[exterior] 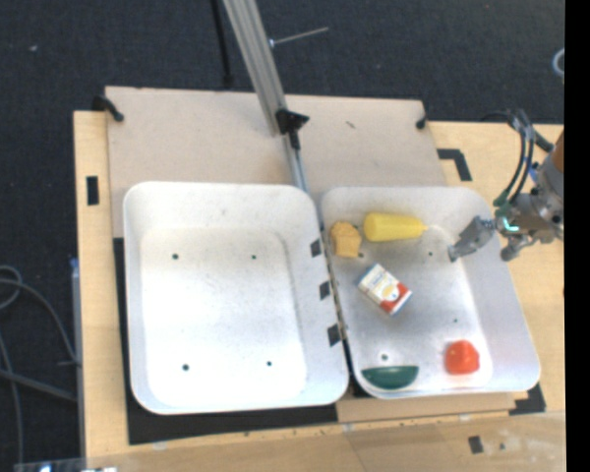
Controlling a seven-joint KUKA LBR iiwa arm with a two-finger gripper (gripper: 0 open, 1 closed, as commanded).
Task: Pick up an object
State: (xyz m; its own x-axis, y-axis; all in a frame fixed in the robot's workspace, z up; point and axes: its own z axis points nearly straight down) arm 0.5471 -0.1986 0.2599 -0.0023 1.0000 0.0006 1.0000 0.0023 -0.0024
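Camera view, slanted look down on both bins

Gripper (492, 239): coming in from the right, hanging over the right bin's (497, 308) far right corner, fingers spread, nothing between them. One finger (469, 237) reaching in over the bin floor, the other sitting about at the rim.

Pick candidates, all in the right bin: yellow corn-shaped piece (392, 227) along the far wall, small tan chunk (345, 239) just left of it and touching or nearly so, red-and-white carton (384, 289) mid-floor lying tilted, red round thing (461, 357) near the front right corner, dark green bowl-ish piece (390, 375) tight against the front rim.

Left bin (138, 303): just specks on the floor.

Closest grab: probably the corn piece, near the inner finger.

Could go wrong: straight drop from here likely clips the right rim with the outer finger. Corn piece looks rounded, likely to roll or squirt out of a pinch. Tan chunk so close could get bumped or pinched along. Green piece hugging the wall, no finger room on that side.

Open room: bare floor between carton and the right wall, plenty around the carton too.
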